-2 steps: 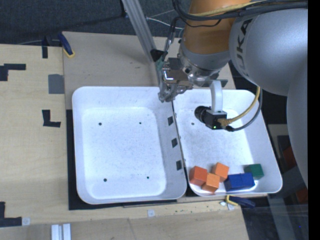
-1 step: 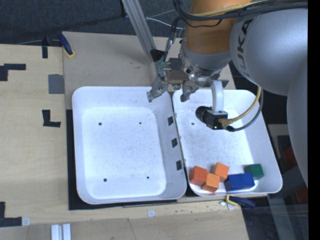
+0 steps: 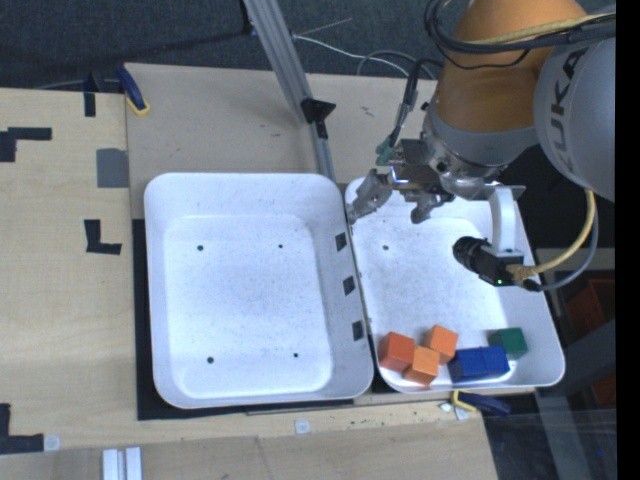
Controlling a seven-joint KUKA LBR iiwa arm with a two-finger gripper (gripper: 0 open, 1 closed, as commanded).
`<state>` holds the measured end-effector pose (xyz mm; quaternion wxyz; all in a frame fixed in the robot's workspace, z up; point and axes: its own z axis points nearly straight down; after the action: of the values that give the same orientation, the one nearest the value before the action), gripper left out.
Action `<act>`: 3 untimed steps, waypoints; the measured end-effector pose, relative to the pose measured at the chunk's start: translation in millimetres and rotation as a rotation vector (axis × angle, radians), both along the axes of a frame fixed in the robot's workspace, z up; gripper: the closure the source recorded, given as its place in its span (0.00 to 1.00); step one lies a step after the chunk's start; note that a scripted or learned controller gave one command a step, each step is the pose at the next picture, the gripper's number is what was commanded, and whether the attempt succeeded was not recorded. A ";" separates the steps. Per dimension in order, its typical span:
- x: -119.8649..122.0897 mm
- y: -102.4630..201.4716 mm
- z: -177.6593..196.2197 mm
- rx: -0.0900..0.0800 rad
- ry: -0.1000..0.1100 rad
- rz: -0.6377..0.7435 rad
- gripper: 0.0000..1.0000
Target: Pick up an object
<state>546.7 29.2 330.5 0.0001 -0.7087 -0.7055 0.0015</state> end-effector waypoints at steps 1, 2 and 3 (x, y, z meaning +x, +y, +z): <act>28.2 -19.0 -34.6 0.000 0.002 0.003 0.00; 80.5 -18.7 -20.7 0.001 -0.005 0.008 0.00; 72.5 -81.4 19.7 -0.001 -0.005 0.000 0.00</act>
<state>619.2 -52.2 350.2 -0.0023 -0.7086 -0.7056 0.0000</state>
